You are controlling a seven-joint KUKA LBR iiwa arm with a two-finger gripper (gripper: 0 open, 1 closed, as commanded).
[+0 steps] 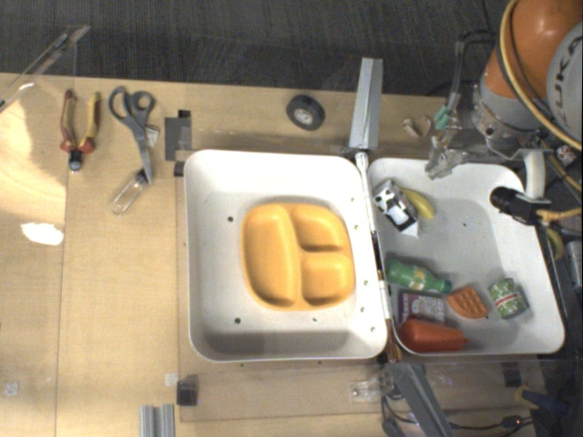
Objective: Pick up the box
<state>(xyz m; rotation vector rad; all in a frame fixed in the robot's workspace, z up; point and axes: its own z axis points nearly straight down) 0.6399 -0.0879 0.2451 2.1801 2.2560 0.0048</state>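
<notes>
One box (422, 305), one bottle (416, 276), one can (507, 298) in the right bin (547, 340)

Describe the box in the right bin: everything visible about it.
The box is small, flat and dark purple, with pale print on its top face too small to read; it looks like cardboard. It lies flat near the front left of the right bin, between the green bottle behind it and the red pepper-like item in front. Both seem to touch it.
</notes>
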